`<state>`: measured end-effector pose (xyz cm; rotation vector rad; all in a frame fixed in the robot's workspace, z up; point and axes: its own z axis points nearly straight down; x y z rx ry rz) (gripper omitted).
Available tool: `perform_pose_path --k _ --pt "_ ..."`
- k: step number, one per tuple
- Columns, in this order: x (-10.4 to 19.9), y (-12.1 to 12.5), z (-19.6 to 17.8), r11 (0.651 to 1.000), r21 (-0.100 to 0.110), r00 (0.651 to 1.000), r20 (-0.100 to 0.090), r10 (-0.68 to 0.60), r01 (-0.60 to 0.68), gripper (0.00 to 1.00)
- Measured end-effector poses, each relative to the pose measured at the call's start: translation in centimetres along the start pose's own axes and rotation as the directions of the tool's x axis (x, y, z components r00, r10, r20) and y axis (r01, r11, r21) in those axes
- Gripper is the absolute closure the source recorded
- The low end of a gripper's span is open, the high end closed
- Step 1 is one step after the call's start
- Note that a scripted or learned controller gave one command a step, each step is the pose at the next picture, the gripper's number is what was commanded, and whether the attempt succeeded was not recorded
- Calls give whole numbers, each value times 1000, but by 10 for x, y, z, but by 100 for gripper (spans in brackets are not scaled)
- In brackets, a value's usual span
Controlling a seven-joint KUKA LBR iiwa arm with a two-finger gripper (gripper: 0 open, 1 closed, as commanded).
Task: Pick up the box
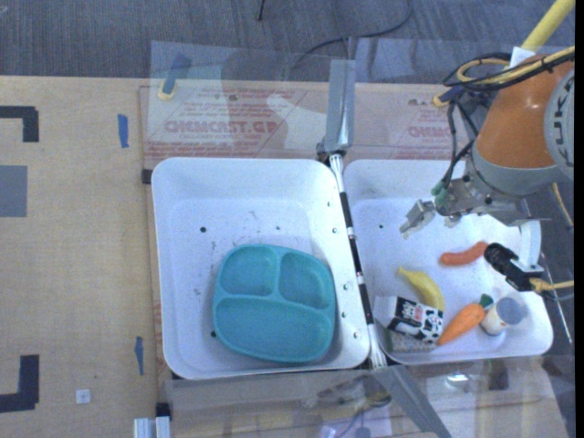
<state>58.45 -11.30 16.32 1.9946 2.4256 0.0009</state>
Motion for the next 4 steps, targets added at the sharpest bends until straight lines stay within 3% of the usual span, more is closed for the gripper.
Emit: perform_pose_path --k 1,2,3,4 --pt "-26 44 76 994 -7 994 4 -108 108 0" --pt "-29 -11 75 999 -6 999 1 33 -33 0" --pt "-1 80 -49 1000 -3 1000 2 13 -13 0" --pt "-48 76 -257 998 -3 998 2 68 -68 0"
